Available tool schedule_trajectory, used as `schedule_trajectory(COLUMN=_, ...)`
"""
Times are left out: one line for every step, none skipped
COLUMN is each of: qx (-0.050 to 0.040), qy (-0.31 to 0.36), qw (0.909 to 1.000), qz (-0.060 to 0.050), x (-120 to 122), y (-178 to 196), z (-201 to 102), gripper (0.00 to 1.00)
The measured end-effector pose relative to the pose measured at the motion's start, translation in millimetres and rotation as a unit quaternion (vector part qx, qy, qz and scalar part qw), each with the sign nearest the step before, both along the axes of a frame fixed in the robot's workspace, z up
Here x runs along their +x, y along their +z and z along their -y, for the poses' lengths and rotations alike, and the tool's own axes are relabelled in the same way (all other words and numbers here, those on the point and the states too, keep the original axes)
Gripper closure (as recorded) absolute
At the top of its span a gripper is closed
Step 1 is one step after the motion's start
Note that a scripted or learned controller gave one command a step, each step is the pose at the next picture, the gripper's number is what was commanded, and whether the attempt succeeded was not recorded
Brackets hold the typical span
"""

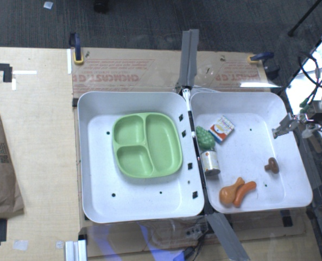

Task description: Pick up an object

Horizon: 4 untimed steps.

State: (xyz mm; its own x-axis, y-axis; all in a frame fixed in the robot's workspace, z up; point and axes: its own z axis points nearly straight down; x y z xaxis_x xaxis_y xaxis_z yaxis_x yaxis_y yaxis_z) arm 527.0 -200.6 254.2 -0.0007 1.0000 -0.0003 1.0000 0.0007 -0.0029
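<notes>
The right bin (258,197) holds several small objects. A small white and red box (222,129) lies near its back left, with a green lumpy toy (205,138) beside it. A silver can (209,163) lies on its side against the left wall. An orange toy (237,192) rests near the front, and a small brown piece (271,166) sits toward the right. My gripper (284,126) hangs at the bin's right rim, apart from all of them, with the brown piece nearest to it.
The left bin (95,189) bears a green divided plate (147,144). A grey divider bar (189,58) runs between the bins at the back. A brown paper bag (0,162) lies on the bench at far left. Cables and dark gear stand at the right.
</notes>
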Motion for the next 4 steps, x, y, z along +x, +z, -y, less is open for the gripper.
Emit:
schedule_trajectory(qx=0.0004, qy=-0.031, qw=0.9995, qz=0.000, x=-49.9, y=-102.7, z=11.1, gripper=0.00)
schedule_trajectory(qx=-0.0001, qy=0.008, qw=1.0000, qz=0.001, x=-5.3, y=-87.8, z=9.1, gripper=0.00)
schedule_trajectory(qx=0.0060, qy=0.012, qw=0.9999, qz=0.000, x=-36.0, y=-163.2, z=14.2, gripper=0.00)
schedule_trajectory(qx=0.0047, qy=0.053, qw=0.9986, qz=0.001, x=20.2, y=-163.0, z=14.1, gripper=0.00)
